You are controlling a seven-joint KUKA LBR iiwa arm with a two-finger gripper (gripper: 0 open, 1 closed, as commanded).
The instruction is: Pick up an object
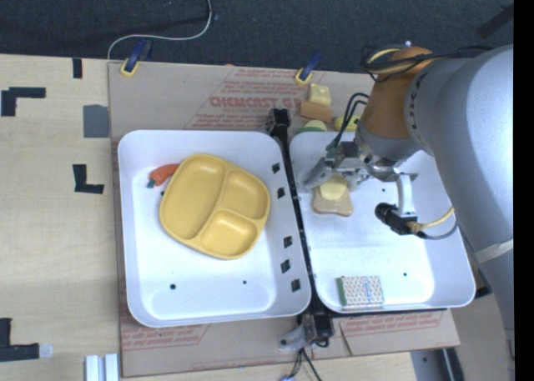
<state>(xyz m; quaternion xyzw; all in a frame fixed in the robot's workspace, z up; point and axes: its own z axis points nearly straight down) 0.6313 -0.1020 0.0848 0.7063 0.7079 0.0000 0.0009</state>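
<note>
Poised low in the right bin (434,283), the pincer (332,172) hangs just over a toast-shaped piece (332,198); whether it is wide, narrow or gripping cannot be told, since the wrist hardware hides that part. That piece, one flat tan slice with a paler patch on top, lies directly beneath and slightly toward the near side of the pincer, looking soft-edged and matte.

Count of the rest: one small rectangular packet (360,291), pale with a speckled printed face and a green edge, well to the near side of the pincer in the same bin. One round pale-green item (314,127) sits just beyond the pincer at the far rim. One tan block (316,102), boxy and cheese-like, rests farther off beyond that, on the cardboard sheet (242,96).

Left of the pincer, across the black divider, is the second white bin (138,229), smooth and shallow with rounded corners. It carries one yellow plastic plate (215,205), glossy, with three compartments. One orange carrot-like piece (162,173) pokes out at the plate's far left edge, partly hidden by it.
</note>
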